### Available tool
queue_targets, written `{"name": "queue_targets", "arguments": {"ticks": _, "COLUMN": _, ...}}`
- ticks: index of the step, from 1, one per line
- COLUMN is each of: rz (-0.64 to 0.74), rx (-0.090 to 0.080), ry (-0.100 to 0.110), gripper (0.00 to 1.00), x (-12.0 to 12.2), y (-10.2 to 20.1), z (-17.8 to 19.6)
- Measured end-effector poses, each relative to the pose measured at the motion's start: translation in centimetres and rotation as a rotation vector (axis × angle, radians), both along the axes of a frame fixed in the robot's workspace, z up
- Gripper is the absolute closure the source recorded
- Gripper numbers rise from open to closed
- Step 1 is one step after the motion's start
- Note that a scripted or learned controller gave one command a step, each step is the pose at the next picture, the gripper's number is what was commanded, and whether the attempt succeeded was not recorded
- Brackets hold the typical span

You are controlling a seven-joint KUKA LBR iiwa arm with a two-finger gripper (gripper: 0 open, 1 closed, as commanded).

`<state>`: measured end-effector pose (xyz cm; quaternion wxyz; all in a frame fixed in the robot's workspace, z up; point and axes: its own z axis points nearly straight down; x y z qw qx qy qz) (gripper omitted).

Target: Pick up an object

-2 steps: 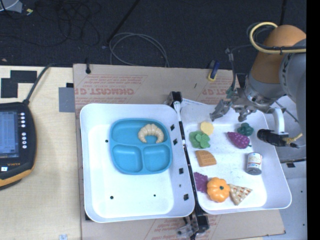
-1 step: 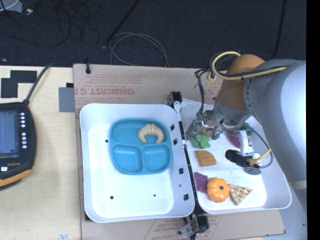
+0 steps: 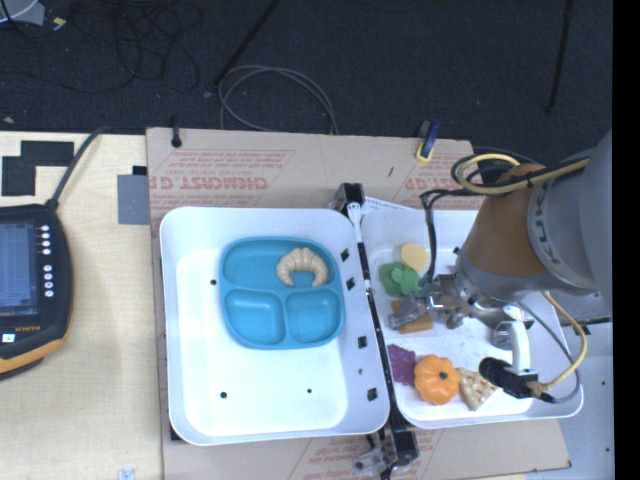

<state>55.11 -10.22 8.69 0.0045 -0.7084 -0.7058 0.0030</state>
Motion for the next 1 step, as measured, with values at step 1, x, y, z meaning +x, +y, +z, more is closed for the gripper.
{"name": "queue_targets", "arguments": {"ticks": 1, "rz": 0.005, "rx": -0.001, "ry": -0.007, "gripper": 0.00, "x": 1.16, "y": 1.12, "z": 0.01}}
